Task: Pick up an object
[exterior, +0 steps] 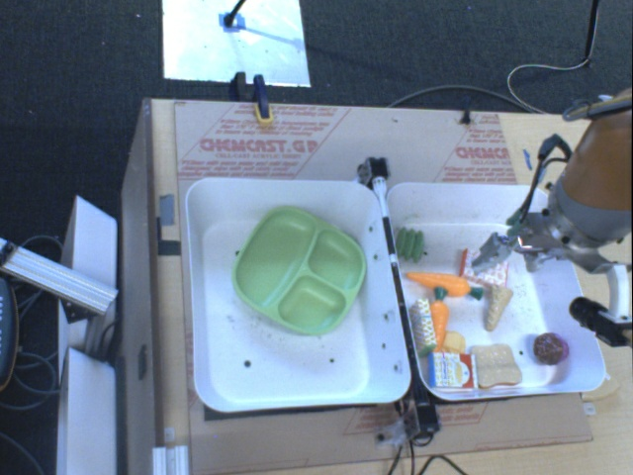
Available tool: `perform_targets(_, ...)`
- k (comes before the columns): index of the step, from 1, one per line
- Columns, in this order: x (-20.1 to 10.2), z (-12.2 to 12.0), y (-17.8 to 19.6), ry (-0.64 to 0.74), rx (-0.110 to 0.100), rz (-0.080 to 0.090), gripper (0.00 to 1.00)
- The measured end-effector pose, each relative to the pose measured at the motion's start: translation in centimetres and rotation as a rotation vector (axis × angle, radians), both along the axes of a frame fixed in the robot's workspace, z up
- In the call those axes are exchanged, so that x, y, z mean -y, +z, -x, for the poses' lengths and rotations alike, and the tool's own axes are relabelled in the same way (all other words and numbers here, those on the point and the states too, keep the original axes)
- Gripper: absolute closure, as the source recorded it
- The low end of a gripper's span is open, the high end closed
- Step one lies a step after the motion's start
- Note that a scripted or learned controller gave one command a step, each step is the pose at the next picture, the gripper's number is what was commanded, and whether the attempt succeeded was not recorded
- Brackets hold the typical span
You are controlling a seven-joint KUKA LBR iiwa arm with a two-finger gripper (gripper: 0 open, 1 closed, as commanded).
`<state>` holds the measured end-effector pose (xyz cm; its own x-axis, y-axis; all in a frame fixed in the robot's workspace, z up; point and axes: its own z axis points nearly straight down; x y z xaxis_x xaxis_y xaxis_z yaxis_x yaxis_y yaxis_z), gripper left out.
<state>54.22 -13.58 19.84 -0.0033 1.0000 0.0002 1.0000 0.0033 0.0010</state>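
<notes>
The right bin [589, 317] holds several toy foods. An orange carrot [441, 283] lies across its middle, with a second carrot [438, 318] and a corn cob [423, 325] below it. Green pods [410, 243] lie at the upper left. A tan cone-shaped piece [497, 306] sits right of the carrot, and a small red piece [462, 262] above it. Toast [495, 364], a small carton [450, 370] and a dark red ball [551, 347] line the front. My gripper [497, 255] hangs low over the bin's upper middle, just above the tan piece and right of the red piece.
The left bin [223, 364] carries a green divided plate [300, 270]. A black divider bar [393, 265] runs between the bins. The arm's orange-banded wrist [603, 171] covers the right bin's upper right corner. A black bracket [598, 320] juts over the right rim.
</notes>
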Motion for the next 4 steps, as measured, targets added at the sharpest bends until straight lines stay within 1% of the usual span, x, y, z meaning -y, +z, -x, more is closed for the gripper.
perform_targets(1, 2.5, -2.3, -11.0, -0.003, 0.01, 0.007, 0.0)
perform_targets(2, 1.4, -9.3, -11.3, 0.001, 0.003, 0.0, 0.0)
perform_targets(4, -4.7, -12.7, -11.3, 0.002, 0.003, 0.0, 0.0)
